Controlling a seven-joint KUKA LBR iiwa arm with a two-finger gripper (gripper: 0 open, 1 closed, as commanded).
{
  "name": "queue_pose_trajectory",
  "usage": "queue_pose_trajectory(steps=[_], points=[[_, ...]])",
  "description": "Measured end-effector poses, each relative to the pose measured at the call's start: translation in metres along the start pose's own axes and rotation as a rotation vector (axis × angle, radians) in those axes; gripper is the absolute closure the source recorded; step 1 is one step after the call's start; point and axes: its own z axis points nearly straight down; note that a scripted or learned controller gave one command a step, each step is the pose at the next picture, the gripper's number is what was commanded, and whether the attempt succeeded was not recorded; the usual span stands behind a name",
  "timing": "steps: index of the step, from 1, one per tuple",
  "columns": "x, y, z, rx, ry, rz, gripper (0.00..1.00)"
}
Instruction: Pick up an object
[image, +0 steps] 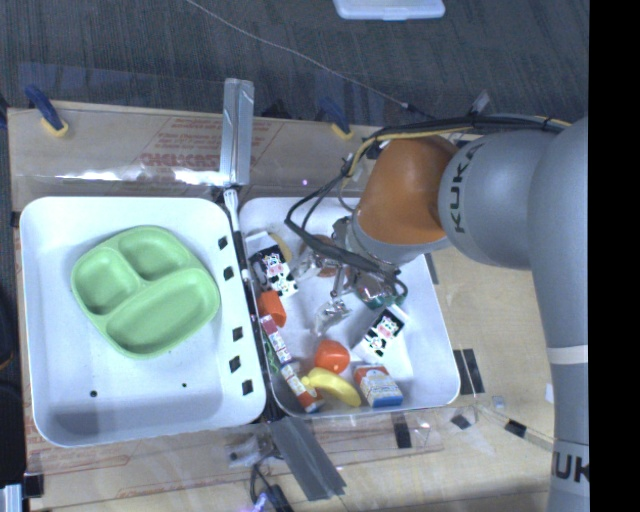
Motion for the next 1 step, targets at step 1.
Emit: queue_pose_trajectory(steps=[1], points=[[0.0836, -0.0524, -0.042, -0.001, 0.0, -0.148, 0.0]])
